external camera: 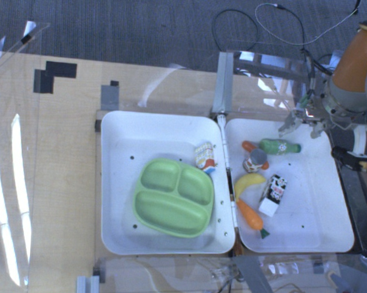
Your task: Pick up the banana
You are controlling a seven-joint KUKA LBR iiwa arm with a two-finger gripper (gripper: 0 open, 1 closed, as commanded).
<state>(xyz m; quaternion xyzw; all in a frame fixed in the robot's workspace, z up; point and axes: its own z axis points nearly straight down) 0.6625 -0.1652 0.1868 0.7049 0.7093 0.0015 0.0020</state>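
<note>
Jaws splayed open, empty, above bin's far edge. Curved yellow banana point(250, 183) well below, wedged among orange plastic carrot point(251, 215), milk carton point(273, 195); risk grabbing neighbour.

The arm point(350, 77) has a rounded orange band above a pale grey wrist section with a darker grey ring beneath it. Thin black cables loop away from it. The gripper point(305, 122) is small, grey metal, with thin angular fingers and a spot of green near its base
</note>
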